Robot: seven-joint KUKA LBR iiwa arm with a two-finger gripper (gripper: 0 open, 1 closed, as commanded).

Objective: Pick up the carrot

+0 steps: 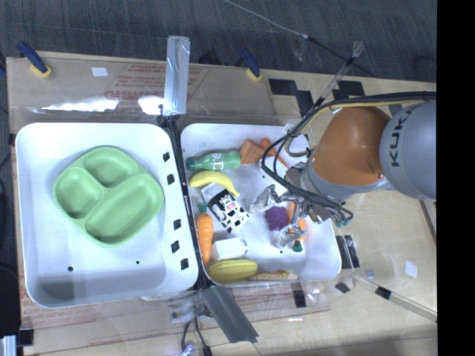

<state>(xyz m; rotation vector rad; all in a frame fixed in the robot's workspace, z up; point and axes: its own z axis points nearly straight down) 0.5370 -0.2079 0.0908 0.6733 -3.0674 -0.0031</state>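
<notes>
Grey and bulky, the arm [408, 150] with its glossy orange band [349, 148] looms closest to the lens at the right, yet the scene reads best from the far left. At that end, a blue clamp [33, 59] grips the edge of the pale wooden desk [386, 262], which lies under clear plastic sheeting; beyond it runs dark, ribbed carpet [111, 6]. On the desk sits the left bin [44, 273], smooth white plastic with rounded corners, holding a light green divided plate [109, 193] of matte finish with three compartments. An upright metal bracket [177, 76] stands at the rear where the two bins meet. In the right bin [330, 262], hard against its left wall, lies the carrot [204, 232], an orange tapered piece pointing toward the front, with a black-and-white spotted block [230, 212] just beside it. Behind them rest a curved yellow banana [214, 180] and a green bottle [214, 160] lying on its side; a small white block [228, 248] and a yellow-green oval fruit [232, 270] sit at the front. Further right, a purple item [276, 216] lies near the gripper [286, 213], which hangs low over the bin's middle, well apart from the carrot; tangled cables hide whether its fingers are apart or together, so I cannot tell.
</notes>
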